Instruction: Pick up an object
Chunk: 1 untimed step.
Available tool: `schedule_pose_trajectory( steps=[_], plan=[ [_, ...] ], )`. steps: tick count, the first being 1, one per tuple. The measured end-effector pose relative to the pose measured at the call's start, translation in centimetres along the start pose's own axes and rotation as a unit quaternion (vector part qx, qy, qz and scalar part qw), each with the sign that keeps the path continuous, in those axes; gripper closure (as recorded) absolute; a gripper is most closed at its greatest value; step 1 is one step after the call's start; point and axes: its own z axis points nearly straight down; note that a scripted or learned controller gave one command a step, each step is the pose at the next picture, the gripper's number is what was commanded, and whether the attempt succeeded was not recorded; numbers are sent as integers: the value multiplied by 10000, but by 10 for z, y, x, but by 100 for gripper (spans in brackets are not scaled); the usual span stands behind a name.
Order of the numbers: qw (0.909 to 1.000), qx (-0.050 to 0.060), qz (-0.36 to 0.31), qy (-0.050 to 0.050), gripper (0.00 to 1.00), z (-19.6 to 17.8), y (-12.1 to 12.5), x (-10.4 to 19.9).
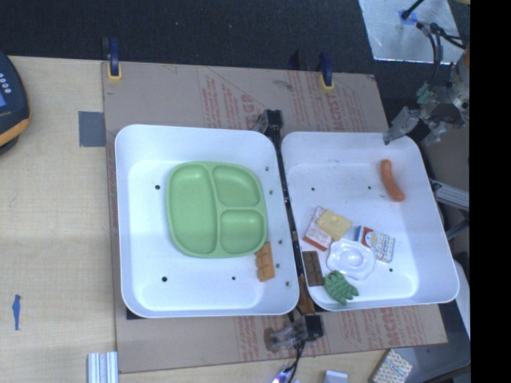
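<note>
Yellow-and-black device [9, 98] sitting at far left edge of wooden tabletop [52, 238]. Cardboard sheet [200, 98] lying under both bins, blue clamps [113, 58] pinning its far edge. Left bin [136, 214] holding green divided plate [215, 208]; waffle piece [264, 262] lying just beside plate's near corner. Right bin [423, 246] holding sausage [391, 180] toward far right; cracker box [328, 228], white packet [351, 259], green toy [340, 286] clustering near front. Gripper [423, 118] hovering beyond right bin's far right corner; fingers' state: cannot tell. Dark carpet [239, 10] running behind tabletop.

Glossy green plastic plate [215, 210], smooth
</note>
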Motion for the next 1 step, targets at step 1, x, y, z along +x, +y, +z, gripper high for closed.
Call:
schedule_pose_trajectory(
  steps=[1],
  plan=[
    [10000, 96, -7, 21, 0, 119, -5, 3]
  ],
)
